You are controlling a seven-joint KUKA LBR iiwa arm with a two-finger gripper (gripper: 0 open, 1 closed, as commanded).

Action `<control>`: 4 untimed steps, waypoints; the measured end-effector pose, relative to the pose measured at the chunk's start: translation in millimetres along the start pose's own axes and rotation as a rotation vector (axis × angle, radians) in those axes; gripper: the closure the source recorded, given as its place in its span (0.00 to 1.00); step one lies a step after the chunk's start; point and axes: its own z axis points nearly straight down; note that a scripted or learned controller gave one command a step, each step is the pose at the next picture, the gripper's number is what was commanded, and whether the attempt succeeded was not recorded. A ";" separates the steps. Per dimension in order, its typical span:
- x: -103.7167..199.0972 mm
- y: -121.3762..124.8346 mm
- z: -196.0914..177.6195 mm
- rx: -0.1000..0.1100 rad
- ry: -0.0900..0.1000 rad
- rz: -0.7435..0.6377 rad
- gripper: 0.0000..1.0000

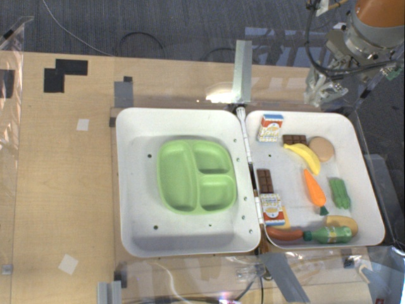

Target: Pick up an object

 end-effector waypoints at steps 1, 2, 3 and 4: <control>-6.4 153.9 17.0 -0.012 0.010 -0.028 1.00; -28.0 50.2 -19.1 -0.006 0.012 0.019 1.00; 36.1 75.8 6.9 -0.011 0.014 -0.182 1.00; -58.9 78.2 26.6 -0.016 0.011 -0.339 1.00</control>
